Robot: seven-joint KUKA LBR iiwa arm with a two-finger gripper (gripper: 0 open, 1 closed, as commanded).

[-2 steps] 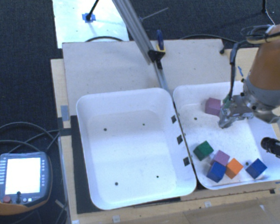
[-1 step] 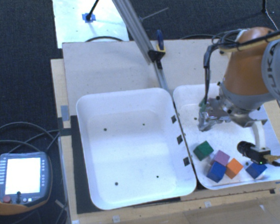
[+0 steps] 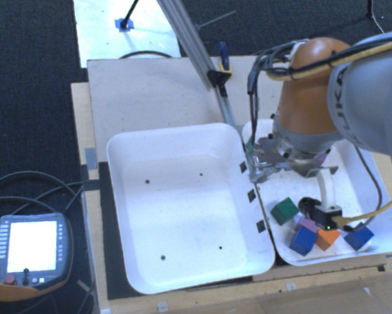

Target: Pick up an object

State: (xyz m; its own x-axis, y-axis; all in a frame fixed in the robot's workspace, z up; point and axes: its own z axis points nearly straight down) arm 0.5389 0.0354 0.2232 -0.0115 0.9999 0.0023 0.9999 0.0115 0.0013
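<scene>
Pincer (image 3: 262, 167) low over the upper left part of the right bin (image 3: 343, 254), close to the wall next to the left bin (image 3: 173, 134). Wide or narrow: cannot tell, the wrist and its orange band cover it from above.

Objects all lie in the right bin, lower in the frame than the pincer:
- green block (image 3: 284, 211), nearest and apart from it
- purple block (image 3: 306, 226), just lower right of the green
- blue block (image 3: 302, 241), beside the orange block (image 3: 326, 238)
- second blue block (image 3: 359, 238), toward the bin's lower right corner

Teach pendant (image 3: 29, 255) at lower left of frame, beside the bench.
</scene>
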